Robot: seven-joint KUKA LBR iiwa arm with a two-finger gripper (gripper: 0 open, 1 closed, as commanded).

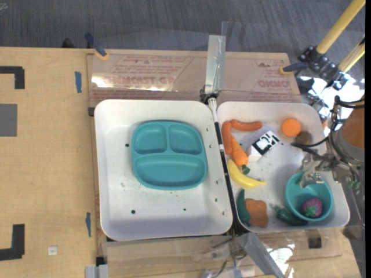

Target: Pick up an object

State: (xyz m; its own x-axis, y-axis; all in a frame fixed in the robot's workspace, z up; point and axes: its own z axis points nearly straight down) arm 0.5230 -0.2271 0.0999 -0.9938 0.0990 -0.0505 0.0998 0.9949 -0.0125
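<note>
A robot arm (351, 138) reaches in from the right over a wooden worktop (46, 172) bearing two shallow white bins side by side. Its hand (313, 175) hangs over the right bin (290, 110), at the upper left rim of a teal bowl (307, 200) that sits in the bin's near right corner; whether the hand is released or clenched cannot be told from this angle, and nothing is seen between its fingers. Inside the bowl lies a small purplish-pink object with a touch of green (313, 208).

The rest of the right bin is scattered with toy food. An orange ball-like fruit (291, 127) rests near the far wall, with a dark brownish item (304, 137) just beside it. A long red-orange piece (246, 125) lies along the far left, and a carrot (235, 148) runs down the left side, next to a white block with black markings (265, 143). A yellow banana (244, 177) lies below the carrot. Near the front wall sit an orange-brown lump (257, 211) and, touching it, a dark green item (242, 208); another dark green piece (285, 215) lies against the bowl's lower left.

The left bin (116, 213) holds a teal divided plate (169, 155) with three compartments, lying flat near the middle.
</note>
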